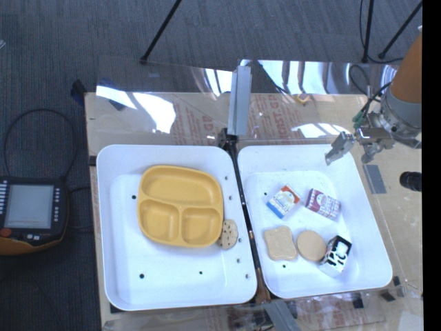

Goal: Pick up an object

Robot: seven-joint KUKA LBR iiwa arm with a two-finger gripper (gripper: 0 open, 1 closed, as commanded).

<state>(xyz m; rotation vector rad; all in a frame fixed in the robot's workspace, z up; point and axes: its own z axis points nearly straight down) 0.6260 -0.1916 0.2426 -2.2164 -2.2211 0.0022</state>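
My gripper [353,150] hangs above the far right corner of the right bin [365,205], open, with nothing between its fingers. Below and to its left lie a small blue and white carton [283,201] and a dark red carton [322,204]. Nearer the front sit a slice of toast [280,243], a round tan cookie [311,245] and a black and white carton [337,252]. In the left bin [117,254] a yellow divided plate [182,206] lies with a chocolate chip cookie [227,234] at its right edge.
A grey upright post [240,102] stands behind the gap between the bins. A teach pendant [31,209] with its cable lies on the floor at left. Tripod legs [165,21] stand beyond the bench.
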